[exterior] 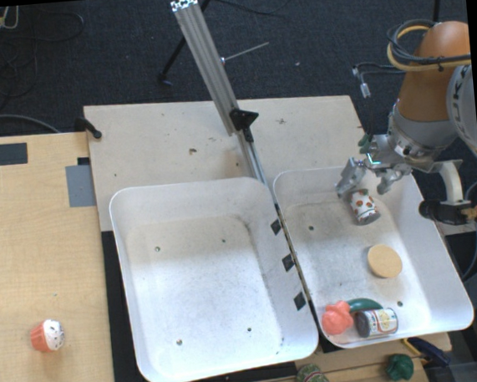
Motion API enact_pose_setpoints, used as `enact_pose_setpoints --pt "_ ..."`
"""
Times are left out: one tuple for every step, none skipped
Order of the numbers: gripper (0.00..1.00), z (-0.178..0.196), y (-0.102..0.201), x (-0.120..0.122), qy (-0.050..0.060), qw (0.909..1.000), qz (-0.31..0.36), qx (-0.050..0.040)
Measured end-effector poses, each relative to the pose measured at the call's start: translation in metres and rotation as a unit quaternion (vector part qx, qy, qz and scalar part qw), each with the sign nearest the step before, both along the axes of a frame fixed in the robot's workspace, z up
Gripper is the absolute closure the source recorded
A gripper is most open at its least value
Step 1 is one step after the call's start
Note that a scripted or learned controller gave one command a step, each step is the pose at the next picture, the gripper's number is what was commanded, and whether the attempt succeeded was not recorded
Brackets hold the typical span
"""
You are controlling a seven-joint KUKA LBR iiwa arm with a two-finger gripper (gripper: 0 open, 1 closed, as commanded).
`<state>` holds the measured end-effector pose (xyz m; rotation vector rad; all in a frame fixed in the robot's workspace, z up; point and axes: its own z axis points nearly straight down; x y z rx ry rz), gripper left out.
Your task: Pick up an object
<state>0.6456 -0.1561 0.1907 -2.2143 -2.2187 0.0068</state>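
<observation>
At the near edge of the right bin (pixel 450 291) a dark jar (pixel 376 322) lies on its side, touching an orange-pink toy (pixel 337 318) in the near left corner, with a green object (pixel 364 303) just behind them. Farther in, a tan disc (pixel 384 261) lies flat near the bin's middle. Beyond it, toward the far edge, the gripper (pixel 370 181) hangs over a small red-and-white can (pixel 363 207), fingers spread wide and apart from it; the can sits just below them, not held
</observation>
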Motion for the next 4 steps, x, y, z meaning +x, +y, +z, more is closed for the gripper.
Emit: enact_pose_setpoints --pt "0.00 0.003 0.000 0.001 -0.002 1.0000 0.001 -0.0008" --pt "0.00 -0.040 0.001 -0.002 0.000 1.0000 -0.001 -0.0004" --pt "0.00 -0.094 0.002 -0.003 0.000 1.0000 0.000 -0.0003" --pt "1.00 -0.081 0.002 -0.002 -0.002 1.0000 -0.001 -0.0007"
